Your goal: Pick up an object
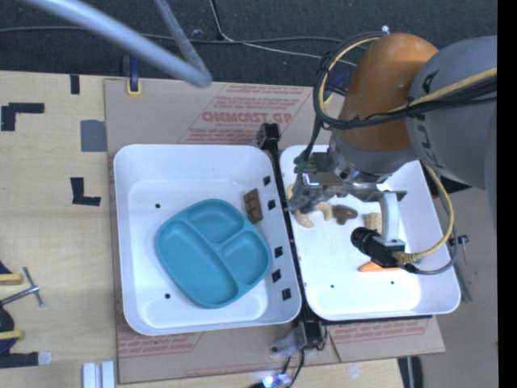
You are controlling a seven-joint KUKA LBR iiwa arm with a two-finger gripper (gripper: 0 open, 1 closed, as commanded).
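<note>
Camera view, looking down on both bins: your candidates for picking are the small pieces in the right bin (404, 301). You have a cluster of tan and brown bits (333, 212) near that bin's upper left, close to the divider, and an orange piece (373, 268) lower down toward the middle.

Your gripper (311, 186) sits low over the right bin's upper-left part, just above and touching or nearly touching the tan cluster; you cannot tell which from this angle. You also cannot tell whether anything sits between its tips, because the wrist hardware covers them. The orange piece lies apart from the gripper, just beneath a black fitting (373, 244) on the arm's cabling.

The arm (452, 111) comes in from the right, its orange band (386, 75) bulking over the right bin's top edge, with yellow cable (440, 217) looping down past the bin's right side.

In the left bin (133, 176) you have a blue tray (212, 251) with three compartments, lying flat and turned at an angle, and a small brown block (253, 206) just off its upper-right corner, near the divider. Black clips (279, 253) run along the seam between the two bins.

Both bins rest on a cardboard sheet (234, 107) with red print, which lies on a wooden bench (48, 217) marked with black tape. A grey bar (105, 24) crosses the upper left, blurred, and dark carpet (266, 6) with a thin cable shows beyond the bench.
</note>
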